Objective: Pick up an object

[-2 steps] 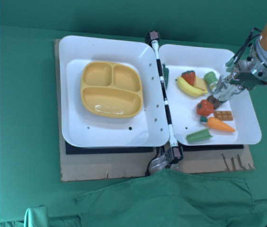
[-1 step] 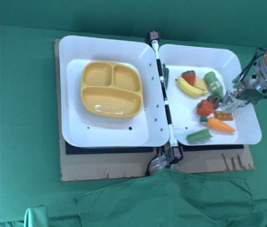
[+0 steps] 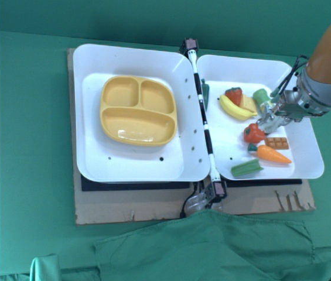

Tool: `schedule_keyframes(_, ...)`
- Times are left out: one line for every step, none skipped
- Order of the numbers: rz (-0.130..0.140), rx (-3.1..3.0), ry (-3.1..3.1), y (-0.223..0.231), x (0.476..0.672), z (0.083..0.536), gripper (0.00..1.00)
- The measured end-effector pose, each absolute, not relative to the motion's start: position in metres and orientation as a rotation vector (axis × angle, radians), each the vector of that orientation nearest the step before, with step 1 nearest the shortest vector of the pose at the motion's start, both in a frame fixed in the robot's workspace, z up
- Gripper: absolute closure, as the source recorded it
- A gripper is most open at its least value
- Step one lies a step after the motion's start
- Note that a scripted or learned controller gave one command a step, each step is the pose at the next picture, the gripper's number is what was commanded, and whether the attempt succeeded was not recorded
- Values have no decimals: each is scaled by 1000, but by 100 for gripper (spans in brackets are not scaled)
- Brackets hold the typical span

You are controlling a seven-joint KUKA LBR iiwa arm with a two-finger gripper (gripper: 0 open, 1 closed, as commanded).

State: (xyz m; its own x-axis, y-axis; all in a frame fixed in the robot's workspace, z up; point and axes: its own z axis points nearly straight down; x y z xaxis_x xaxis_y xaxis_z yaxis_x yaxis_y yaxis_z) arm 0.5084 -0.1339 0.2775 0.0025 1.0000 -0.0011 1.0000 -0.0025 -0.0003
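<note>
The right bin [image 3: 306, 168] holds several toy foods: a yellow banana [image 3: 235, 108], a red strawberry [image 3: 234, 94], a green cup-like piece [image 3: 261, 96], a red pepper [image 3: 253, 133], a brown waffle [image 3: 277, 142], an orange carrot [image 3: 273, 154] and a green cucumber [image 3: 246, 168]. My gripper [image 3: 269, 122] is low over the right bin, just up and right of the red pepper and close to the banana's right end. I see no object lifted off the bin floor.
The left bin [image 3: 95, 163] holds a yellow divided plate [image 3: 137, 110]. A black-and-white divider bar [image 3: 203, 116] runs between the bins, with a dark green piece [image 3: 205, 90] beside it. Green cloth [image 3: 212, 244] lies at the front.
</note>
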Motion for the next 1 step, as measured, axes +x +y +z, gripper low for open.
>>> schedule_keyframes(5, 2221, 2205, -190, 527, 337, 100)
